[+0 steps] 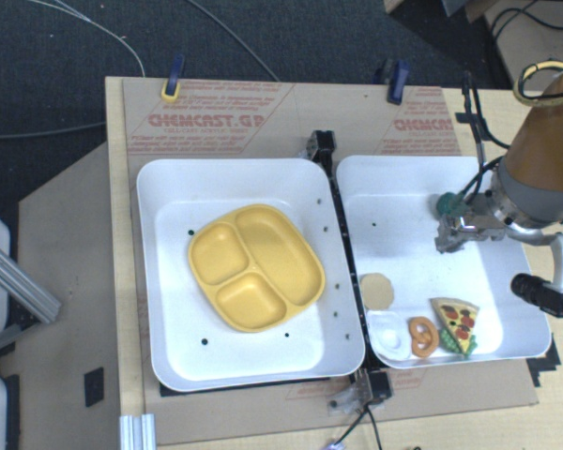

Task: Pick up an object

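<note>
My jaws (450, 223) hang over upper part of right bin (403, 181), above bare floor; cannot tell whether open or shut. Nothing seen gripped. Pizza slice (455, 323), pretzel (422, 336), round cookie (377, 292) lie near bin's front edge, well apart from me. Yellow divided plate (255, 266) sits mid left bin (169, 251). Both bins on desk (122, 157).

Divided plate (255, 267) in left bin (159, 279); pizza slice (456, 324), pretzel (422, 336) in right bin (394, 181).
</note>
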`<state>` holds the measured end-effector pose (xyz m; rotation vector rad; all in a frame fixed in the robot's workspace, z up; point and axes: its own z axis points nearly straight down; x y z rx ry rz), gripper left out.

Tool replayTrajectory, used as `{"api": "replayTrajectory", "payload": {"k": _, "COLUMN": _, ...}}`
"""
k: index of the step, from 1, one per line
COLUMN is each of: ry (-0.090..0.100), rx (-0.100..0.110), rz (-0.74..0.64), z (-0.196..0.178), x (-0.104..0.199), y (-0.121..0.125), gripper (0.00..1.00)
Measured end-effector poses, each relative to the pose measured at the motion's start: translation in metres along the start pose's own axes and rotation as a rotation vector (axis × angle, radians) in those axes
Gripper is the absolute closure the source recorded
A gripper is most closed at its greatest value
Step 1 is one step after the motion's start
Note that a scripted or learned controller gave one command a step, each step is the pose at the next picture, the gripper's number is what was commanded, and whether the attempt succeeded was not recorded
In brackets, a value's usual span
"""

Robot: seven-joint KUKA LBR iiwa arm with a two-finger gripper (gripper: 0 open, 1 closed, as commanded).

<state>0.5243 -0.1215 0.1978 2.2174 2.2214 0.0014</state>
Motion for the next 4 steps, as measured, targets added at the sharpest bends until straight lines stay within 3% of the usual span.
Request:
{"api": "replayTrajectory", "payload": {"k": 1, "ry": 0.0, "rx": 0.001, "rz": 0.0, "z": -0.041, "x": -0.001, "y": 0.001, "gripper": 1.0}}
{"api": "replayTrajectory", "payload": {"k": 4, "ry": 0.003, "rx": 0.006, "rz": -0.005, "z": -0.042, "x": 0.155, "y": 0.021, "gripper": 1.0}}
